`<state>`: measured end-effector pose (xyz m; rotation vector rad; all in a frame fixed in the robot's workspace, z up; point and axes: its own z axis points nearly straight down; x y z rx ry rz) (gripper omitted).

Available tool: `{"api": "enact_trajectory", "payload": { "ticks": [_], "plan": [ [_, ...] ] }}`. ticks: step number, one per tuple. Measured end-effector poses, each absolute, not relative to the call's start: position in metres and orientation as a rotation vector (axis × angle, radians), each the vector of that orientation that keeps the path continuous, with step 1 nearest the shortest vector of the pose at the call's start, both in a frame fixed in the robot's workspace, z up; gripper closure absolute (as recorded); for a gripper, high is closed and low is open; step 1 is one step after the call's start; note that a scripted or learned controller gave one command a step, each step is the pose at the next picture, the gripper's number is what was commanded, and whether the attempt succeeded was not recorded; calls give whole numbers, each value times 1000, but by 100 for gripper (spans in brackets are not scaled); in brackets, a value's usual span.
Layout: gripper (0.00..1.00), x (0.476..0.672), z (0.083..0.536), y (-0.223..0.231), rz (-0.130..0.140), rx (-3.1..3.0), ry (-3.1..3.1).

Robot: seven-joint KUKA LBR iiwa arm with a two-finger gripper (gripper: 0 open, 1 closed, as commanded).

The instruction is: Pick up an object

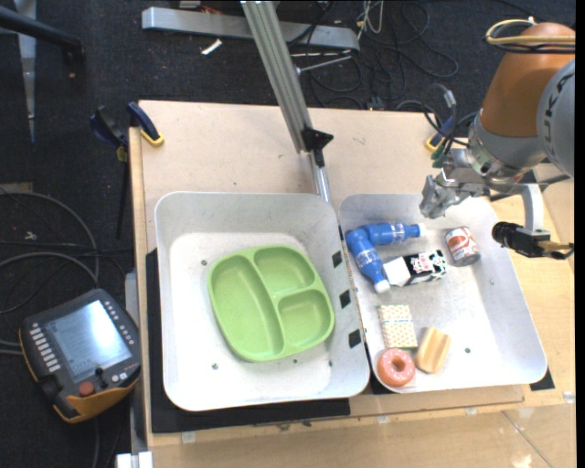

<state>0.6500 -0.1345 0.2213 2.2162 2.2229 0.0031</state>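
I see a tan bench top (228, 146) mid-frame w/ dark carpeted floor (64, 82) around it from 7 to 1 o'clock. Black cables (55, 247) loop on the floor at 9 o'clock; more cables (384, 46) tangle at 12–1. Teach pendant (80, 352) w/ lit screen sits at 8 o'clock. Blue-yellow clamp (142, 123) grips the bench corner at 10. Aluminium pole (283, 78) slants from 12 twd centre; grey metal bar (247, 26) lies at 12. Light is even, soft.

Bright even overhead light, soft shadows, mild glare on white bins (247, 206), perhaps slightly soft focus.
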Motion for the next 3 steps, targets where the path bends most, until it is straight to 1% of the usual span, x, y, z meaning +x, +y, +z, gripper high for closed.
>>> {"api": "enact_trajectory", "payload": {
  "ticks": [1,3],
  "plan": [
    [100,624,232,-93,0,2216,2230],
    [100,579,216,-4,-2,2216,2232]
  ]
}}
